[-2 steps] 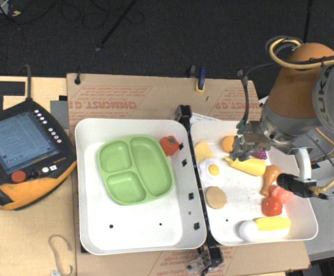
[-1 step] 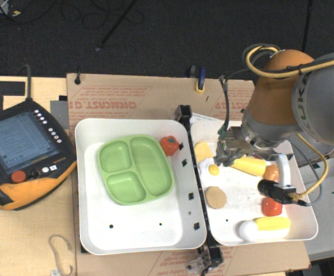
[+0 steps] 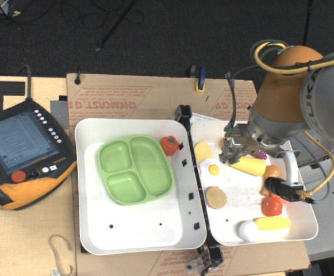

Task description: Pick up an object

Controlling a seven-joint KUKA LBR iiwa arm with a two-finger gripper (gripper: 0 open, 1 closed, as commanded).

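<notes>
Hovering low over the right white bin [image 3: 304, 226], the pincer [image 3: 233, 152] — grip state impossible to tell — hangs just beside a yellow banana-shaped toy [image 3: 250, 165], apparently lining up a grasp.

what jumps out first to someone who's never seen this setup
The green divided plate in the left bin draws the eye first, with a small red toy at its upper right corner. Next comes the grey and orange arm reaching over the right bin, its gripper low among scattered toy foods, beside a yellow piece.
</notes>
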